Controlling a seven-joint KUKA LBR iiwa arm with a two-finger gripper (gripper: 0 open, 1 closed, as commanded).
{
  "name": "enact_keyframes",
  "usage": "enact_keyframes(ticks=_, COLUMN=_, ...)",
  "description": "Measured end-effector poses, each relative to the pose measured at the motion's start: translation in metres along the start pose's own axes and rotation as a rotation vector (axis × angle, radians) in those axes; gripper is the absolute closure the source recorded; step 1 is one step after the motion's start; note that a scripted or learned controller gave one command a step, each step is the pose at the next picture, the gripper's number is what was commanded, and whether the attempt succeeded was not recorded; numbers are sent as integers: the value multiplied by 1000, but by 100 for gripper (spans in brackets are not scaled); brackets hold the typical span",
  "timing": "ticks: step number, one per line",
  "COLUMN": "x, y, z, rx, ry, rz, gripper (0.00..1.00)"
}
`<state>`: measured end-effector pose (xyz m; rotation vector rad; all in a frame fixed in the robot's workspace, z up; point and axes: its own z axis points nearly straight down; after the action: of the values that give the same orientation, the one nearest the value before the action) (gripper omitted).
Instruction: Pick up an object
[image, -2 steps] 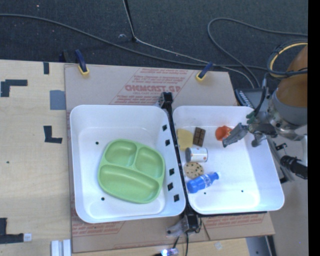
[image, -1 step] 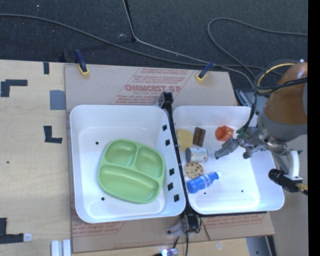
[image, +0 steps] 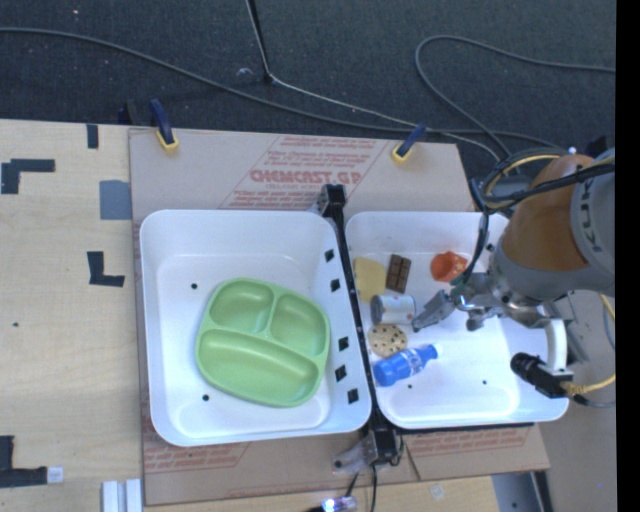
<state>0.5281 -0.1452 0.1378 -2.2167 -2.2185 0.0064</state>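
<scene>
The arm (image: 560, 235) reaches in from the right over the right bin (image: 470, 395), and its end effector (image: 432, 312) sits low among the small things crowded against that bin's left wall. I cannot tell whether it is apart or together — the tip is dark and blurs into the shadow.

No single target is set, so any of the cluster will do. A grey can (image: 393, 307) lies just left of the tip, close enough that it may be touching. A cookie (image: 386, 340) lies just near of the can, and a blue bottle (image: 405, 364) lies on its side near of that. Farther back are a yellow block (image: 369, 275), a brown bar (image: 398, 272) and an orange piece (image: 448, 266). The left bin (image: 165, 300) carries a green tray (image: 263, 341), well apart from the arm.

The risks, as I judge them:
- The can looks round, so a closing squeeze could roll it away against the divider.
- The things lie tight together — the tip may nudge the cookie or the bottle, or pinch two at once.
- A slanted approach may close on nothing.
</scene>
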Motion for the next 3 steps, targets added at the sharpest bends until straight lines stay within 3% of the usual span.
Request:
enact_keyframes(ticks=1, x=0, y=2, z=50, rx=-9, ry=-1, rz=1, gripper=0)
enact_keyframes(ticks=2, x=0, y=2, z=39, rx=-10, ry=-2, rz=0, gripper=100)
enact_keyframes(ticks=3, x=5, y=-7, z=-14, rx=-10, ry=-2, rz=0, gripper=100)
